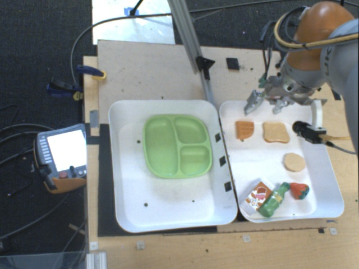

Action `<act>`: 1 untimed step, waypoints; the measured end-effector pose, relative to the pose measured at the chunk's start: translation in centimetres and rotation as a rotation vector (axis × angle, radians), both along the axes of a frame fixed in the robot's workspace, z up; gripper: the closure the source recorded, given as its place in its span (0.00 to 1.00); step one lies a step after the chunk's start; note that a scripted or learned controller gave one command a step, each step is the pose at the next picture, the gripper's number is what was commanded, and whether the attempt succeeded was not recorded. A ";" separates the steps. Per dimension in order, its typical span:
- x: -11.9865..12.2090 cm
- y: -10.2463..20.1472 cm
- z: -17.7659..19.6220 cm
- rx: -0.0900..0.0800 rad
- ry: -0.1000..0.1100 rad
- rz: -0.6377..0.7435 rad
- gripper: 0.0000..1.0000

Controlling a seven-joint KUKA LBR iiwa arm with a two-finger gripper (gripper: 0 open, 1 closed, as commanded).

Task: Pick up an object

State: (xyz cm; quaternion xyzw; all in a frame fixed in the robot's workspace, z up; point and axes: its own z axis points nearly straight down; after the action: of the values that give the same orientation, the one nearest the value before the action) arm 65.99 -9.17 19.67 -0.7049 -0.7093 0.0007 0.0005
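The right bin (325, 206) holds several food items. An orange-brown cracker (244, 130) and a tan slice of toast (275, 132) lie near its far edge. A round pale biscuit (294, 162) sits mid-right. At the front lie a red strawberry (299, 190), a green bottle (274, 199) and a small red-and-white carton (258, 196). My gripper (265, 104) hovers over the bin's far rim, just above the cracker and toast. Its fingers are spread open with nothing between them.
The left bin (129, 206) holds a green divided plate (178, 145). A grey pole (188, 29) slants down to the bench between the bins' far corners. A handheld pendant (61, 156) lies left of the bench.
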 end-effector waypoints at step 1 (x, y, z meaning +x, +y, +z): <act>0.3 0.3 -4.2 0.000 0.000 0.001 0.00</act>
State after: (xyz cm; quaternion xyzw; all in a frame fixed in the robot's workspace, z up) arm 66.27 -8.87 15.43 -0.7046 -0.7096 0.0007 0.0003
